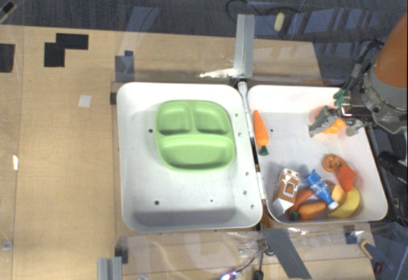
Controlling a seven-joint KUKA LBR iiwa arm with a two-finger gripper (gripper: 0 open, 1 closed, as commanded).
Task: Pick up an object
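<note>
The arm is cut off past the right bin [280,103]'s right rim. The tool [326,120] hovers over that bin's upper right area; its fingers are grey and blurred against an orange object [333,128] beneath, so grip state cannot be determined. The toy carrot [260,132] lies beside the bin's left wall, long axis along that wall, green end nearest the toy pile [315,192] in the lower corner.
</note>
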